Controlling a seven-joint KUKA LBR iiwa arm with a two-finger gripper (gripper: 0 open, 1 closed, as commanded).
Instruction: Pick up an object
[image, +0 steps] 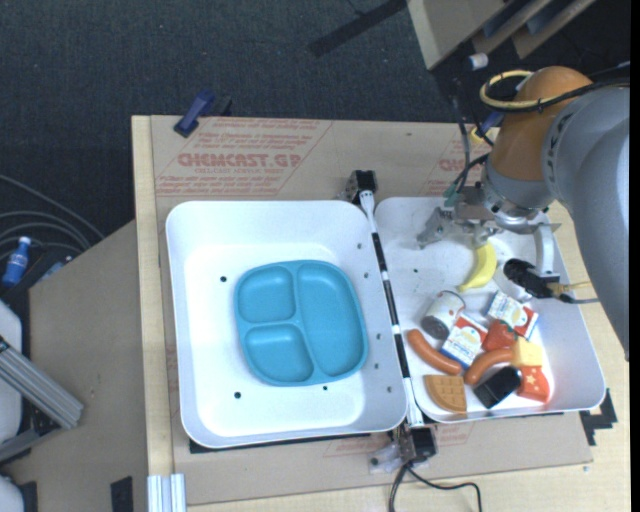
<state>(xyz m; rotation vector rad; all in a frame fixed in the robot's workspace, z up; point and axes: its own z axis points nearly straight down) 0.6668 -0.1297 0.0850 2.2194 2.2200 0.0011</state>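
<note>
Crowding the right bin's (578, 345) near corner, toys leave bare floor under the gripper (470, 225), its state unreadable.

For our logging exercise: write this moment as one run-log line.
arm: over right bin | gripper: above banana, nothing seen held | left bin: blue divided plate | pick: not yet done

Grey arm (600, 150), orange wrist band (525, 140).

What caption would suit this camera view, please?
KUKA arm over the right bin of toy food; blue divided plate in the left bin.
</note>
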